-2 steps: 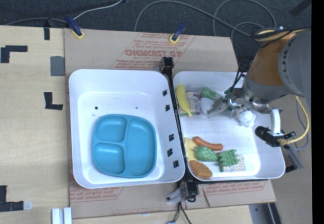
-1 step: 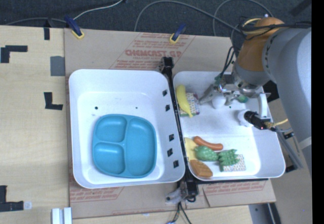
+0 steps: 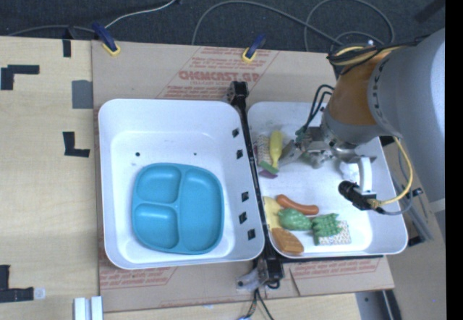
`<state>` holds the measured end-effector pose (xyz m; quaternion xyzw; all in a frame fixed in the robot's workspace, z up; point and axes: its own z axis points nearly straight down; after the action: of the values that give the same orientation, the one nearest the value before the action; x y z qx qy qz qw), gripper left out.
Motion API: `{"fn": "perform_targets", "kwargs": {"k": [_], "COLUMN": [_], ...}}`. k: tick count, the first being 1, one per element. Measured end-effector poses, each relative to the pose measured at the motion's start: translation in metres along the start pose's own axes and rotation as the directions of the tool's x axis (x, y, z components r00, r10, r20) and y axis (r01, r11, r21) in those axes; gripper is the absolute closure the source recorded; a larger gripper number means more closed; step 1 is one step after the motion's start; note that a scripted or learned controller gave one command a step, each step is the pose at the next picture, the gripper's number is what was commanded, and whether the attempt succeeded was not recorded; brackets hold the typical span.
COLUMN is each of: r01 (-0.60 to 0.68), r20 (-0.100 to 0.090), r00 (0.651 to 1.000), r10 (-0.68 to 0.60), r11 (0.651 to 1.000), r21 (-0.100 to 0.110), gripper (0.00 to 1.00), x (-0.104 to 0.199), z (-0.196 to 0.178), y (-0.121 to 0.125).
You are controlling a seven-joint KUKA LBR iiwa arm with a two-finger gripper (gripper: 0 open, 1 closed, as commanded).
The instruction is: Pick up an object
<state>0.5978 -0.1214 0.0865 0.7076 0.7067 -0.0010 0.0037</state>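
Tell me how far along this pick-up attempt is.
Early stage. Done: the arm has reached into the right bin, with the claw low beside the corn. In hand: nothing visibly held. Left: grasping and lifting; the hot dog and broccoli lie untouched.

Two white bins: the left bin holds one blue plate; the right bin holds about six toy foods.
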Motion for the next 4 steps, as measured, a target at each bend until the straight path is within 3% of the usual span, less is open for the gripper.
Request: {"fn": "perform_targets", "kwargs": {"k": [1, 2, 4], "r01": [0.003, 0.005, 0.001], "r20": [-0.005, -0.008, 0.000], "r00": [1.000, 1.000, 1.000], "r10": [-0.003, -0.005, -0.001], "r11": [1.000, 1.000, 1.000], "r21": [0.000, 0.017, 0.015], "gripper": [0.00, 0.00, 0.00], "x": [0.020, 0.018, 0.022], "z": [0.001, 0.002, 0.002], "y": [0.049, 0.069, 0.068]}}
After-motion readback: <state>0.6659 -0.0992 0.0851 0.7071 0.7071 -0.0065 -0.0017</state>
